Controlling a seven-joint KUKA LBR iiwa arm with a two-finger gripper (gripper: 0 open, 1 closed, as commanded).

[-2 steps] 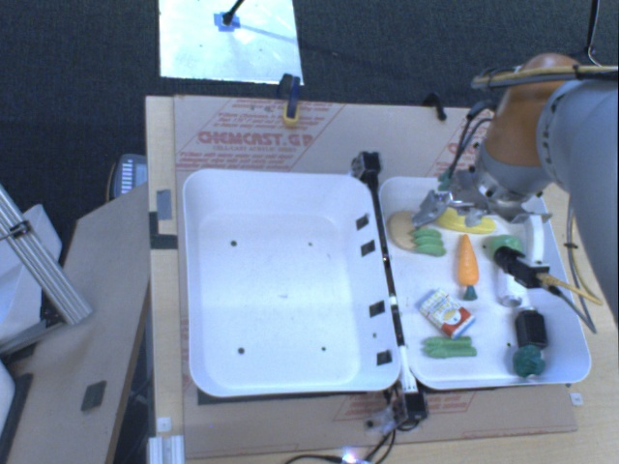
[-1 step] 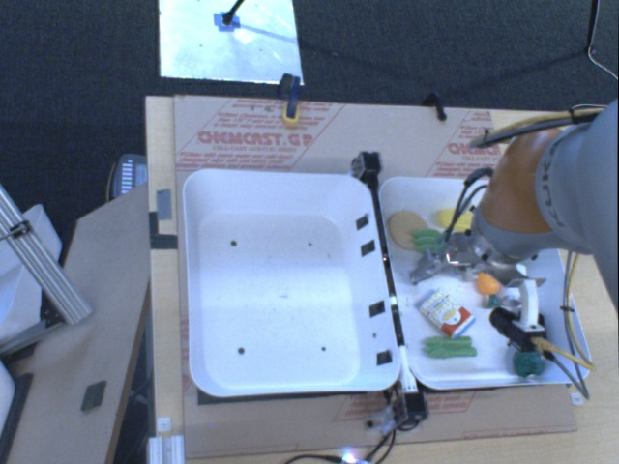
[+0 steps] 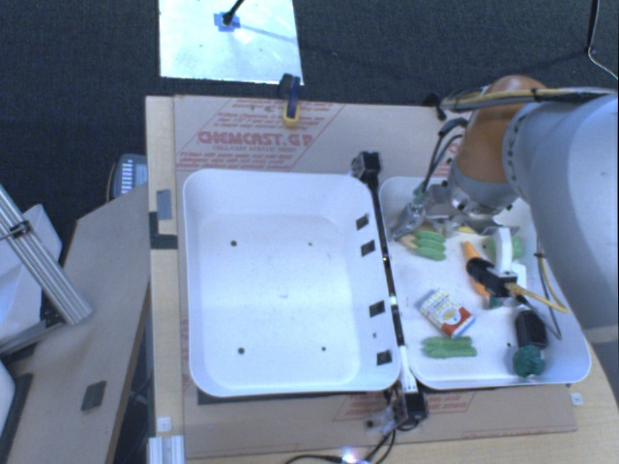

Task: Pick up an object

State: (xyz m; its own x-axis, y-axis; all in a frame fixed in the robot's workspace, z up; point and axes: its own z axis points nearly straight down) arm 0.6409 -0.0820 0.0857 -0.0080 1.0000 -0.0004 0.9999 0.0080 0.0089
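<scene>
The grey arm (image 3: 566,177) reaches in from the right, its orange band (image 3: 488,129) sitting above the wrist. The gripper (image 3: 404,225) hangs low, angled down and to the left, with its two fingers (image 3: 398,228) spread slightly apart.

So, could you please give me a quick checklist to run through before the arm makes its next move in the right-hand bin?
1. Gripper over the right bin: ok.
2. Object directly beneath it, a green piece: ok.
3. Object already held: cannot tell.
4. Clearance from the divider clips: ok, though close.
5. Other targets unobstructed, small red and white box and lower green piece: ok.
6. Cables clear of bin: ok.
</scene>
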